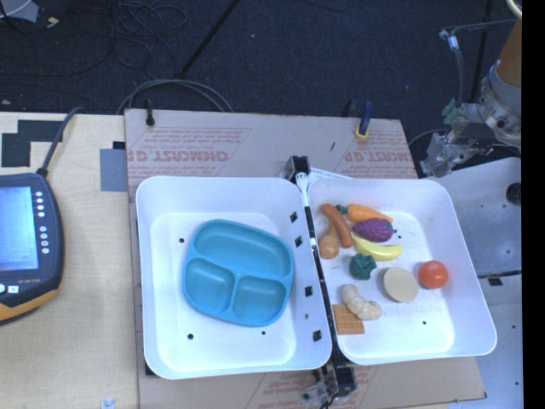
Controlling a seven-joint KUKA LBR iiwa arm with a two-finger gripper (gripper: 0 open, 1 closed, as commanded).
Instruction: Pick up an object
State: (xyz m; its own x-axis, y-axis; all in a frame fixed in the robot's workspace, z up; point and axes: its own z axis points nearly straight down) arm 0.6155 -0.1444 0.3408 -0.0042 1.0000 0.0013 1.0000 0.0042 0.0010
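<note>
Tomato (433,273): likeliest pick, red and round, alone toward the right side of the right bin (473,254), clear of its wall. Sits just right of a pale round slice (399,284), with a small gap between.

Could roll out from a squeeze that lands off-centre, being smooth and round. Could also get nudged into the slice if approached from the right.

Harder picks further left: carrot (369,212), purple fruit (373,229) and banana (378,249) stacked close, touching or nearly so; sausage (337,225) just beside them; green broccoli (362,266) below the banana. Risk there of catching two pieces together, or of pushing one aside and closing on nothing. Flat cracker (347,319) near the divider, partly under a knobbly tan piece (361,302): too low to grip easily, likely to be scraped over.

Hand (444,147) outside the bins, beyond the right bin's far right corner, over bare tabletop (255,147). Too small and cluttered to judge; cannot tell whether wide or narrow, and nothing seen in it. Tomato well apart from it, nearer the camera and a little to the left. Needs a move in over the rim, then down.

Blue plate (238,271) in the left bin (146,271), no part of this.
</note>
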